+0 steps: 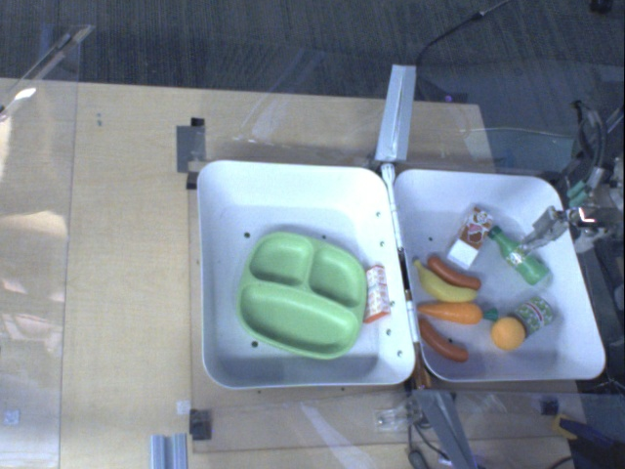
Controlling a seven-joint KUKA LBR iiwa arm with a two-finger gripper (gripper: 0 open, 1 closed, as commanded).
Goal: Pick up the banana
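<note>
Yellow curved plastic banana point(437, 283) lies in the right white bin point(586, 360), left side, touching a red sausage point(454, 271) above it. Grey two-finger gripper point(543, 229) sits over a green bottle point(520, 259), well apart from banana; grip state indiscernible.

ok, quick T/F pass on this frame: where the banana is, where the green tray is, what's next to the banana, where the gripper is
1. The banana lies in the right bin. True.
2. The green tray sits in the right bin. False: it is in the left bin.
3. A hot dog lies against the banana. True.
4. The gripper is over the left bin. False: it is over the right bin, by the green bottle.
5. The banana is between the fingers. False: it lies in the bin, apart from the gripper.
</note>
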